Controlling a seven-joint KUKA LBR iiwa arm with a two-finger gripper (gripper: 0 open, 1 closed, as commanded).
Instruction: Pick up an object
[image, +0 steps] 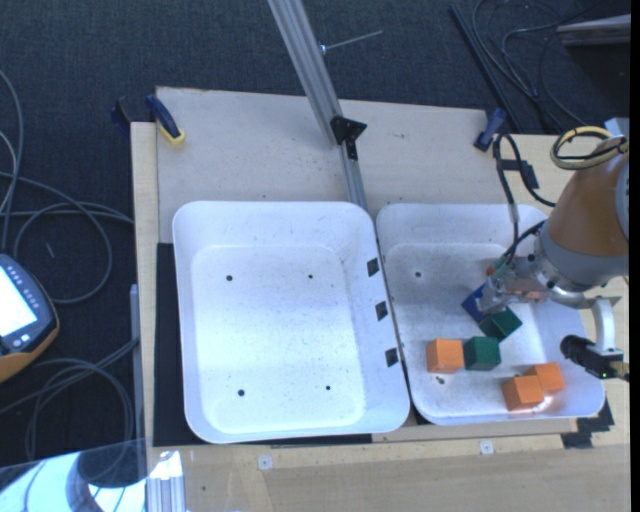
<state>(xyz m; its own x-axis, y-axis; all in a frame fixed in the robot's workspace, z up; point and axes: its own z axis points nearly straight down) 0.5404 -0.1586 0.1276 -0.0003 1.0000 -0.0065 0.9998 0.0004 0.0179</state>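
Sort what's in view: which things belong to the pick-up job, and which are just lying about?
Job:
tool, low in the right bin
green blocks
orange blocks

Lying about:
left bin
blue clamps
cables
metal pole

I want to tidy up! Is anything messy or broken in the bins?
Nothing looks broken or spilled. All the blocks sit in the right bin: an orange block touching a green block, two more orange blocks near the front corner, and a green block tilted under the tool.
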